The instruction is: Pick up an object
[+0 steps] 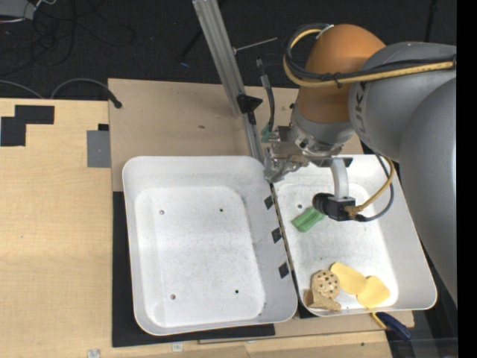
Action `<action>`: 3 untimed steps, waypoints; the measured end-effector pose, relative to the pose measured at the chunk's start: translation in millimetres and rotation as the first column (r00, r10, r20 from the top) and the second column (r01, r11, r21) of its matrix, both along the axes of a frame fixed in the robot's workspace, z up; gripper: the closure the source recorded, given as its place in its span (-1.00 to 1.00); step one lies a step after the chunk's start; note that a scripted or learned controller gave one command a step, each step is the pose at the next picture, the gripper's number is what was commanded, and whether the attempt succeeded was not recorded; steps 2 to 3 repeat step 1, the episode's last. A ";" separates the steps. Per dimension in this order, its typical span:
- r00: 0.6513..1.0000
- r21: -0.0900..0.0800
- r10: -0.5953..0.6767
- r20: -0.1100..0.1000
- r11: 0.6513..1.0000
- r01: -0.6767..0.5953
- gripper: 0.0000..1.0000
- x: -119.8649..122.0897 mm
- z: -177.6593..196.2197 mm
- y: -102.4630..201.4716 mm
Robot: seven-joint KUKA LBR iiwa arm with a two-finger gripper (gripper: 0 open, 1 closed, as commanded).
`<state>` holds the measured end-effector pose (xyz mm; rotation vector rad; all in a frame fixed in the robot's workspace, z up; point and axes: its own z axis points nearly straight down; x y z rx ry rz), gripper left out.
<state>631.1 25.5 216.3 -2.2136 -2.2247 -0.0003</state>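
The arm (373, 88) reaches in from the right of the frame, its gripper (279, 161) low over the upper left corner of the right bin (406, 274), beside the divider between the 2 bins. Whether it is apart or together cannot be told. A green block (305, 219) lies just below it. A yellow piece (361, 283) and a tan perforated object (323, 285) rest near the bin's lower edge. The left bin (141, 200) fills the frame's centre.

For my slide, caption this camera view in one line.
Grey arm's pincer poised at the right white bin's far corner; small green block, yellow pieces lie inside.
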 end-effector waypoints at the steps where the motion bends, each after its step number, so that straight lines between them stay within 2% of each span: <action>1: 1.000 0.000 0.001 -0.001 1.000 -0.001 1.00 -4.7 -0.5 62.1; 3: 1.000 0.000 0.001 -0.001 1.000 -0.001 1.00 -4.7 -0.5 62.1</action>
